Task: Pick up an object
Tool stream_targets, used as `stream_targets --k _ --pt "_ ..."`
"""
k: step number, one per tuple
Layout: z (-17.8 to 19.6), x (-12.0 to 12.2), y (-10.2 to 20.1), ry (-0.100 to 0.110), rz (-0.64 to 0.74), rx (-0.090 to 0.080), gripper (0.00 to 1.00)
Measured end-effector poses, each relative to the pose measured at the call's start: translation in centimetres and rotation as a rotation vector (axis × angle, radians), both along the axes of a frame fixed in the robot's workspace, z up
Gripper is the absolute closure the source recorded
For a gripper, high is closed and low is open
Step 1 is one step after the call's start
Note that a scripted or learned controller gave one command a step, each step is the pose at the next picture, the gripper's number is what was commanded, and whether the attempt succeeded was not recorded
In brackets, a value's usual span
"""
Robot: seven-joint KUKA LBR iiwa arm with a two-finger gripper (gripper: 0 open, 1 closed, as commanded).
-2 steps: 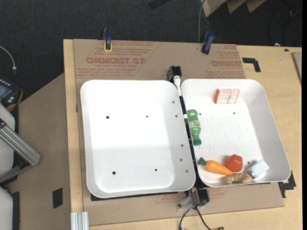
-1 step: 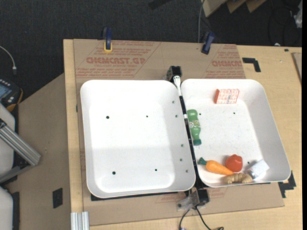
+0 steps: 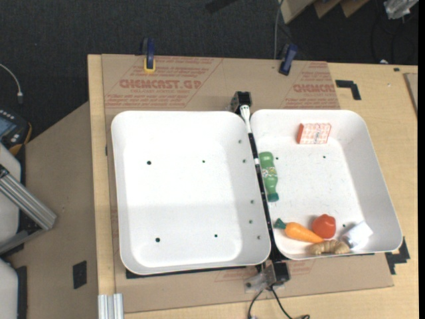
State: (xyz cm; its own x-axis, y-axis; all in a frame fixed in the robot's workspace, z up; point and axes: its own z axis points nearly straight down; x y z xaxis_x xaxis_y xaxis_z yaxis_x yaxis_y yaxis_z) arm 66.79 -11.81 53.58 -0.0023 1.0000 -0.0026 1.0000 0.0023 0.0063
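Tool: open or closed, cannot tell.

Right bin [image 3: 372, 171] holds all the loose things.
- Green bottle [image 3: 267, 175] lies on its side along the bin's left wall, long axis running near to far.
- Carrot [image 3: 300, 232] lies at the near edge, green top pointing left.
- Red ball [image 3: 324, 225] sits just right of the carrot, touching or nearly touching it.
- Beige knobbly piece [image 3: 332, 247] lies against the near rim, just below the ball.
- Small white piece [image 3: 358, 233] sits in the near right corner, beside the beige piece; what it is, cannot tell.
- Pink box [image 3: 313, 133] lies flat near the far wall, well apart from the rest.

Left bin [image 3: 123, 178] shows a white floor with a few dark dots.

The bins stand side by side, rims touching along the middle seam. A black fitting [image 3: 240, 101] sits at the far end of the seam.

Both bins rest on a brown cardboard tabletop [image 3: 99, 111] with red print. Two blue clamps [image 3: 149, 52] grip its far edge.
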Motion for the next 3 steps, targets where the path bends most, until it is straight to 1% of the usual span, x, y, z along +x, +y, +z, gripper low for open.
stream_targets --k 1,2,3 --pt "0.0 -2.7 7.5 0.008 0.001 0.003 1.00" --pt "0.0 -5.4 13.4 0.008 0.001 0.003 1.00" --pt "0.0 0.1 16.7 0.000 0.000 0.002 1.00"
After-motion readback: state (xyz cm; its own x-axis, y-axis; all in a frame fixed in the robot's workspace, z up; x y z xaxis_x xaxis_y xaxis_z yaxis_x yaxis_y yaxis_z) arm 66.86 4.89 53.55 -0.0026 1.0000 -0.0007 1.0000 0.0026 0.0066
